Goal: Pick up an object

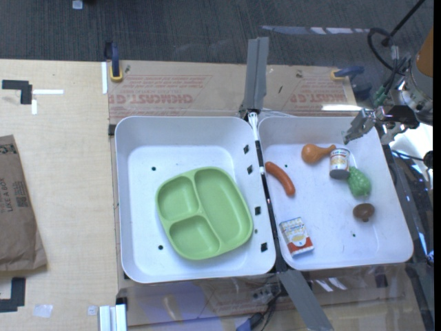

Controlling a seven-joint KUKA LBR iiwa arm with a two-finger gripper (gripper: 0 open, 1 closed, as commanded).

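Two white bins sit side by side on the table [62, 116]; the left bin [131, 185] holds a green divided plate [203, 212] w/ three compartments, lying roughly at centre. The right bin [386, 247] holds the loose objects: an orange gourd-shaped toy [315, 152] near the back, a small jar w/ a white label [339, 163] just beside it on the right, a green bumpy item [359, 183] touching or nearly touching the jar's lower right, a brown rounded piece [364, 212] below that, a red-orange sausage [280, 177] near the bin's left wall, and a small red and white carton [298, 236] toward the front. The gripper [363, 124] hovers over the right bin's back right corner, above the rim, apart from all objects; nothing sits between the fingers; whether they are open or closed can't be told at this angle. A brown paper bag [17, 205] lies at the table's left edge.
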